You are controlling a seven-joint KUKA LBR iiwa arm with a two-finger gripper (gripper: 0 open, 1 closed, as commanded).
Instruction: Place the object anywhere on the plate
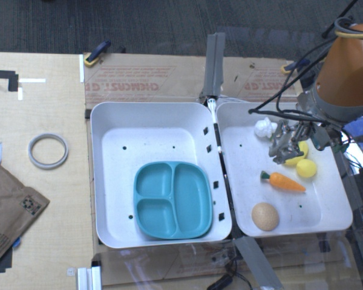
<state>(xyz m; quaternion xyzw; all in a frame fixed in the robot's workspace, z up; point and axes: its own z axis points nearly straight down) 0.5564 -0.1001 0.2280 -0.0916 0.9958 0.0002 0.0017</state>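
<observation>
A teal three-compartment plate lies in the left bin, toward its front. In the right bin lie a white crumpled object, a yellow lemon-like toy with another yellow piece beside it, an orange carrot and a tan egg-shaped object. My gripper hangs over the right bin, just left of the yellow pieces and above the carrot. Nothing shows between its fingers.
A tape ring and a brown paper bag lie on the bench at the left. A blue-yellow clamp sits at the cardboard's back edge. Black cables run from the arm over the right bin's back.
</observation>
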